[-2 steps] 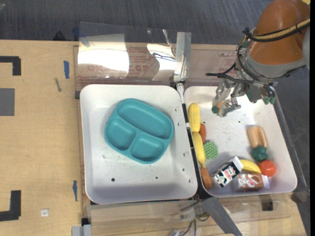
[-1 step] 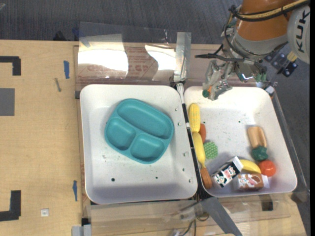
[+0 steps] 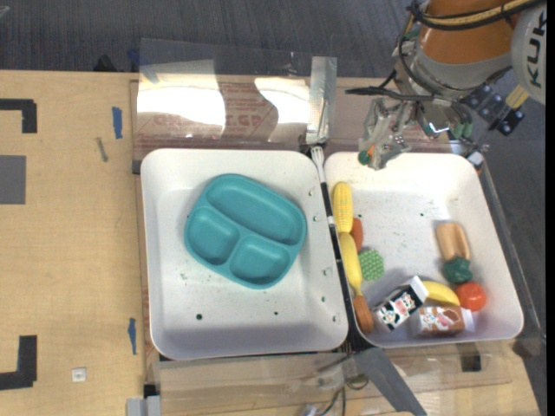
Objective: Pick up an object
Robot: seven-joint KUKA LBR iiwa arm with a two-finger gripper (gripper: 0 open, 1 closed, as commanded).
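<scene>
Right shallow white bin [image 3: 408, 202]: yellow plastic corn cob [image 3: 342, 204] against left wall, toys heaped at near end, likely slid there. Metal two-finger gripper [image 3: 379, 152] over far rim, grip undeterminable. Left bin: teal divided plate [image 3: 245, 230]

A dark grey floor [image 3: 217, 11] with a faint diagonal weave runs across the far side of the scene. Nearer lies a light brown bench top [image 3: 65, 232], like cardboard or plywood, spreading to the left. Black angular marks [image 3: 22, 115] sit at its left edge, and short strips of blue tape [image 3: 116, 121] are stuck on it. Bright light glares off a clear plastic sheet [image 3: 225, 107] lying at the far side of the bench.
</scene>
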